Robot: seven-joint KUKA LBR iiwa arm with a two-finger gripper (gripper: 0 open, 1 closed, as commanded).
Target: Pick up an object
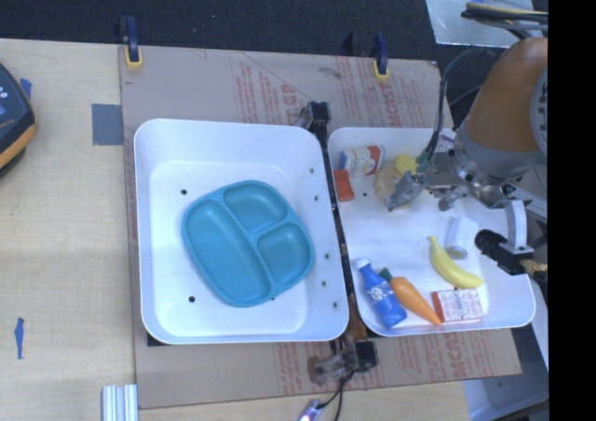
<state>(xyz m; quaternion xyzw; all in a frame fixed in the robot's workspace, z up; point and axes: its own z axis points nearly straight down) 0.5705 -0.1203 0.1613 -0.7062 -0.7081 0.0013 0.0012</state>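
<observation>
In the right bin [503, 317], toward its twelve o'clock end, the gripper [407, 192] hangs low over the white floor, its grey body reaching in from three o'clock under the arm's orange band [507, 98]. Whether the fingers are spread or closed cannot be told; nothing can be made out between them. Their dark tips point toward nine o'clock, just beside a yellow round object [404, 165] that lies at the gripper's twelve o'clock, partly hidden. At the bin's eleven o'clock corner lie a white and red packet [365, 160] and, just below it against the wall, a small orange-red block [343, 185].

At the bin's six o'clock end the other things are gathered: a blue bottle [380, 295] with a white cap at about seven o'clock, an orange carrot [413, 300] lying slantwise just beside it, and a white and red box [459, 305] at five o'clock, touching or nearly touching the carrot's tip. A yellow banana [451, 264] curves above the box, well apart from the gripper. A small pale cylinder [455, 236] lies near the banana's upper end.

The left bin [149, 224] holds a blue divided plate [247, 241], three compartments, lying flat at its centre. Both bins sit on a brown board [270, 84] clamped to the wooden surface [56, 251].
</observation>
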